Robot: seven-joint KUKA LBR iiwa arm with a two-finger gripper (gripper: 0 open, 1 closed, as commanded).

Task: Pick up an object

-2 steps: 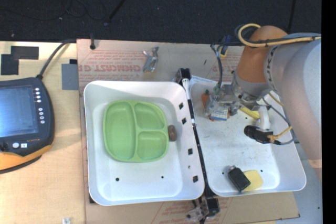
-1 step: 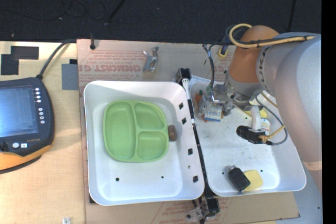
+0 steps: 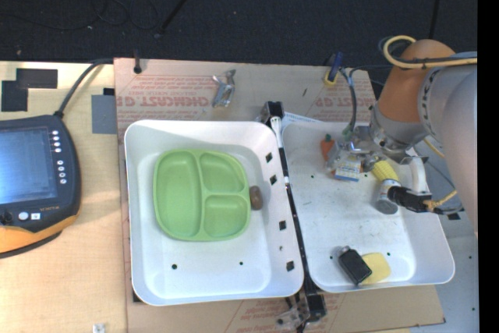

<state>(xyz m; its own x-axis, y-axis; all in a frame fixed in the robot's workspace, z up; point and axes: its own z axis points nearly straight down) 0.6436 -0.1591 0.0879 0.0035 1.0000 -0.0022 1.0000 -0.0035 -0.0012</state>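
The arm (image 3: 405,101) hangs over the right bin (image 3: 437,269), its jaws low by a small packet (image 3: 348,168); whether they're open I can't tell. I'd centre on the packet, clear of the orange bit (image 3: 328,144), before closing.

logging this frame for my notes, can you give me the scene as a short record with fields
left bin: green divided plate, small brown object at the plate's right edge
right bin: yellow sponge with a black object against it near the front; small orange item; blue and white item under the gripper
gripper: low over the far part of the right bin, grasp cannot be told
bench left: tablet
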